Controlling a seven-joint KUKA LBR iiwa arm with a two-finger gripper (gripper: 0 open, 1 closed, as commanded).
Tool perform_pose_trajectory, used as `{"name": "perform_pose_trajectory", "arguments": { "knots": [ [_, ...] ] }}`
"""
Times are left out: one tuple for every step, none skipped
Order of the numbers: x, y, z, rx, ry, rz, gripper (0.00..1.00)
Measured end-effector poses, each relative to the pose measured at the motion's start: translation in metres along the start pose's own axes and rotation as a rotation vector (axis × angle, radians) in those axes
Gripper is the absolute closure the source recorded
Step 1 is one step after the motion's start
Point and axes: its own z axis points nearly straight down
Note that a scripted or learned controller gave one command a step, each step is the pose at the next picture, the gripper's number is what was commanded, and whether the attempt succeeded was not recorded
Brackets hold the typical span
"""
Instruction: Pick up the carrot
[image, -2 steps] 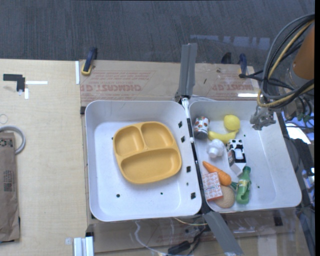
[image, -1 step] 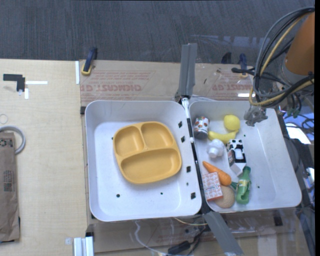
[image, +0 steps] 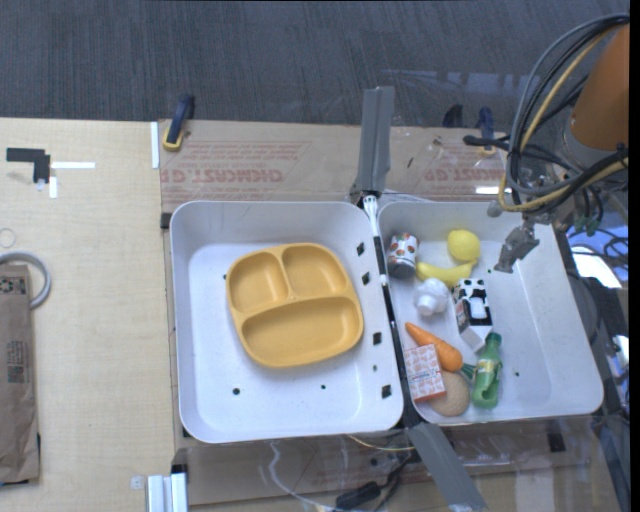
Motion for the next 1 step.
{"name": "perform_pose_trajectory", "arguments": {
  "knots": [
    [0.0605,0.0166,0.0911,-0.002,0.001,-0.675,0.0]
  ]
}}
